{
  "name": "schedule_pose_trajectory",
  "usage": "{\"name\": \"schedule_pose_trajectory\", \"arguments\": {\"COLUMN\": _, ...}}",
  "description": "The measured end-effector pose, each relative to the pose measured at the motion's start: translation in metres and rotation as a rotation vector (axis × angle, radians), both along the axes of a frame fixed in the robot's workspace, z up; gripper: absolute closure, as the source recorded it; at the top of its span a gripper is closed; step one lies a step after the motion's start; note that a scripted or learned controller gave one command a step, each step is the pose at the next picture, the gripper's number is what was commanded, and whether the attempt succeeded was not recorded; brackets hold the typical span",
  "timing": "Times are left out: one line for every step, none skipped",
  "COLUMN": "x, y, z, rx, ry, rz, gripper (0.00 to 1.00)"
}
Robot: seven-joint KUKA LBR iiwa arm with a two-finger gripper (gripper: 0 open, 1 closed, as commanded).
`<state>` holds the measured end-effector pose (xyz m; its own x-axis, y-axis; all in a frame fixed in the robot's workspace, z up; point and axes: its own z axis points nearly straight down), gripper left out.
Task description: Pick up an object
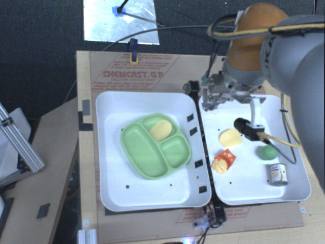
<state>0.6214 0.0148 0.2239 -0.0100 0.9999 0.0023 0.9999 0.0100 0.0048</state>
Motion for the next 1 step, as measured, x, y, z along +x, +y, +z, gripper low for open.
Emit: {"name": "schedule_pose_trajectory", "arguments": {"x": 0.0145, "y": 0.0623, "z": -0.0002, "rx": 0.001, "ry": 0.001, "rz": 0.001, "gripper": 1.0}}
